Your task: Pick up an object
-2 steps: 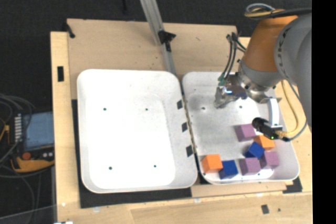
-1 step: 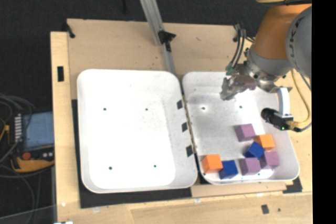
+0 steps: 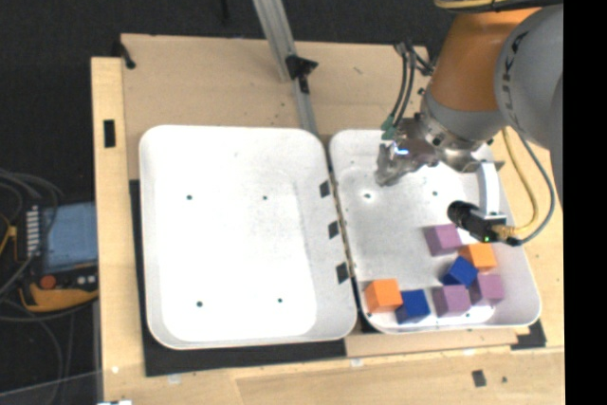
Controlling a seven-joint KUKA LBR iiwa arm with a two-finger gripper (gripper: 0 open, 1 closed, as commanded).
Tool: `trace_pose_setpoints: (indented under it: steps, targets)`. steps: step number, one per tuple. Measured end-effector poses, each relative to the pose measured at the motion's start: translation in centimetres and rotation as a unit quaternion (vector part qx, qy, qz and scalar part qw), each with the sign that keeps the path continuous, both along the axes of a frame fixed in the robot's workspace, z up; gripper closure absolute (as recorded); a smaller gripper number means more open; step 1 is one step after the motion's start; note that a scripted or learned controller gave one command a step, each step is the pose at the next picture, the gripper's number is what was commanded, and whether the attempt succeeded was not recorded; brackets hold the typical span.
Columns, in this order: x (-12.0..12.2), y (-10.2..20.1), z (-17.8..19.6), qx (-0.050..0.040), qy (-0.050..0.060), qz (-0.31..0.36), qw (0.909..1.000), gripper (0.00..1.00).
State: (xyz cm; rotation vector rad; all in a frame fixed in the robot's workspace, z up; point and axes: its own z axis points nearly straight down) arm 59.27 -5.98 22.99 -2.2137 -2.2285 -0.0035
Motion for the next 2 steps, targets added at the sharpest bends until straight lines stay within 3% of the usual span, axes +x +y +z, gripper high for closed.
trace_pose_setpoints:
  steps: [2]
  targets:
    - [-3.3, 8.8, 0.3, -0.0006, 0.001, -0.001, 1.0000, 1.00]
